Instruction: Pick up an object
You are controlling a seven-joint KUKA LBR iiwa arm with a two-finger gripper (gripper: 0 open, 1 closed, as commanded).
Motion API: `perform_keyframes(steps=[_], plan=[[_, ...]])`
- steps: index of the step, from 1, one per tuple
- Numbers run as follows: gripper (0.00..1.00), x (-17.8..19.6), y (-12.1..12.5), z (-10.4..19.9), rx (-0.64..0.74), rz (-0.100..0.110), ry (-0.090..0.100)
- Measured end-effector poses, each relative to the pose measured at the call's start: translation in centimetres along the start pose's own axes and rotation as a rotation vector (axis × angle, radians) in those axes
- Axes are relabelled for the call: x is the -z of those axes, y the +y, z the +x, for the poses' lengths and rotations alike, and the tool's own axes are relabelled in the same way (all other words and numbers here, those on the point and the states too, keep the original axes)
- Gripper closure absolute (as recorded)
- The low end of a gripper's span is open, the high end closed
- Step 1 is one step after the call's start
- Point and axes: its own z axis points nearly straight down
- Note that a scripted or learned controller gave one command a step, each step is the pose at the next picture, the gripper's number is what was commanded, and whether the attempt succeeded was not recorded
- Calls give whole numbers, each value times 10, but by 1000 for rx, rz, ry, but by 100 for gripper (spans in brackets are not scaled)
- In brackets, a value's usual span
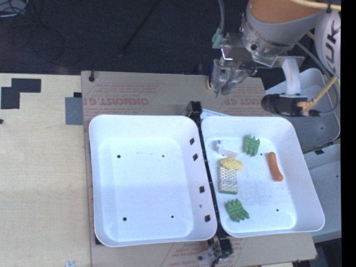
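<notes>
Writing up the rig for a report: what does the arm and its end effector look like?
The arm has an orange band over a grey metal wrist, with cables running alongside. Its end effector is a small metallic assembly with grey and teal parts.

Your bench is pale wood with a few dark patches near its far left edge. On it lies a brown cardboard sheet printed with red lettering, and you can see it jutting out beyond the bins on the far side and again along the near edge. Directly on that sheet sit two shallow white bins, side by side and touching along a row of black clips: the left bin and the right bin. Both sit slightly skewed to the bench's edges.
</notes>
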Motion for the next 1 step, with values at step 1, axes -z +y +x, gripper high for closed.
perform_keyframes(steps=[1], plan=[[100,-219,-64,-18,-7,29,-3]])
